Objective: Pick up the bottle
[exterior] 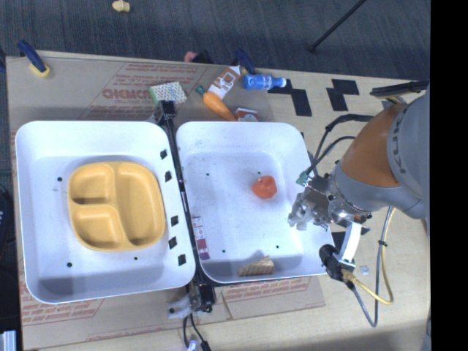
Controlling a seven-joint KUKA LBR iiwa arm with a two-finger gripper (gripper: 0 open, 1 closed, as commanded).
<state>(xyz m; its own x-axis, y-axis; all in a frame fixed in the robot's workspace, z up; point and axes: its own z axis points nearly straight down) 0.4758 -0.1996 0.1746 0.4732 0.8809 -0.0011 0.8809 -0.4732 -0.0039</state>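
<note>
The left bin (29,196) is holding a yellow divided tray (115,205), lying flat near its middle. A black divider (179,196) is running between the two bins. The right bin (219,232) is containing a small red object (265,187), right of centre, and a tan wafer-like piece (256,268) resting against the near wall. Beyond the bins, on the cardboard, an orange carrot-shaped item (218,106), a white packet (224,81) and a green patterned block (168,92) are lying. The bottle (262,82), blue, is lying on its side just right of that packet, outside both bins. The gripper (310,212) is hanging over the right bin's right rim, well apart from the bottle; its jaw state cannot be told.
</note>
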